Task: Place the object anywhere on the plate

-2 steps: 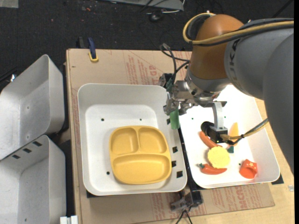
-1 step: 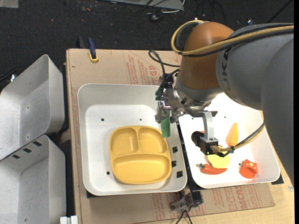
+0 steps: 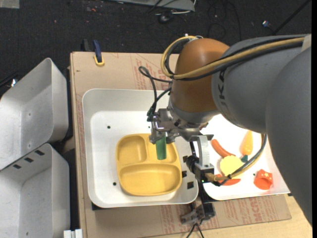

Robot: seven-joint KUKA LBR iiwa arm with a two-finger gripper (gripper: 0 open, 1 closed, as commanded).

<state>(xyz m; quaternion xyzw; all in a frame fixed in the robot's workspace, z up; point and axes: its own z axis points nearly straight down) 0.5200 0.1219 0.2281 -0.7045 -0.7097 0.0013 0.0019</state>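
The grey arm point(image 3: 262, 83) with its orange band point(image 3: 200, 71) rises closest to the lens, reaching in from the right and covering much of the right-hand bin point(image 3: 233, 192). Below the band hangs the end effector point(image 3: 161, 142), poised over the left-hand bin point(image 3: 99, 133). A green, stick-shaped object point(image 3: 161, 148) stands upright between its fingers, which are closed on the top of it. The object's lower end sits over the right edge of the yellow plate point(image 3: 146, 165), near the ridge dividing the upper compartments from the large lower one; whether it touches the plate cannot be told. The plate itself lies just below and to the left of the end effector, inside the left-hand bin. To the right of the end effector, in the other bin, lie an orange carrot-like piece point(image 3: 221, 148), a yellow round item point(image 3: 230, 164), a yellow elongated item point(image 3: 246, 143) and a red-orange item point(image 3: 263, 179). Both bins rest on the brown cardboard-covered worktop point(image 3: 119, 71).
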